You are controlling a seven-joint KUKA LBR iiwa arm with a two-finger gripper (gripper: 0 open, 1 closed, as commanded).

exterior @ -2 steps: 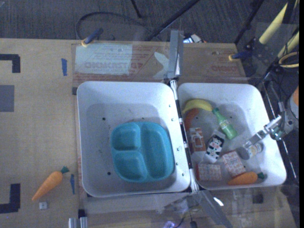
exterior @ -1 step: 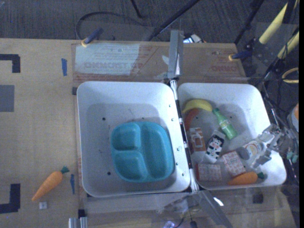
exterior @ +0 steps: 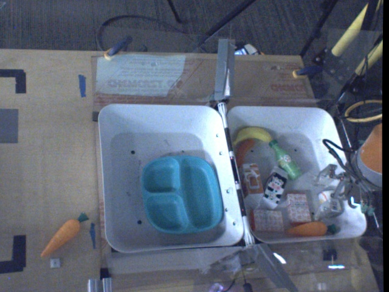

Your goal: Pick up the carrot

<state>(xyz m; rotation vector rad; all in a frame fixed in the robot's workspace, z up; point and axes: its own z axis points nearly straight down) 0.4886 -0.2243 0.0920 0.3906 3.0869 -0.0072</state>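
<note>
The left bin (exterior: 115, 126) is holding a single item: a blue divided tray (exterior: 181, 193) with three compartments, sitting toward the bin's near right part; nothing is visible inside its compartments.

The right bin (exterior: 316, 119) is holding a cluster of small items. A yellow banana (exterior: 254, 134) is lying at the far left corner, against the dividing wall. A green bottle (exterior: 285, 159) is lying tilted just beside it. A brown packet (exterior: 252, 177) is lying along the left wall, and a black-and-white cow-patterned carton (exterior: 275, 188) is resting just right of it. Two flat pinkish boxes (exterior: 283, 212) are sitting near the front wall. A carrot (exterior: 311, 229) is lying flat along the front wall, its green top pointing right, touching the nearer box.

A second carrot (exterior: 61, 236) is lying outside both bins on the wooden bench (exterior: 42, 157), well to the left of the left bin, tilted, green top pointing up and right.

The gripper (exterior: 333, 193) is reaching into the right bin from the right, positioned just above and right of the carrot in that bin. How its jaws stand cannot be told, and nothing is visibly held in it.
</note>
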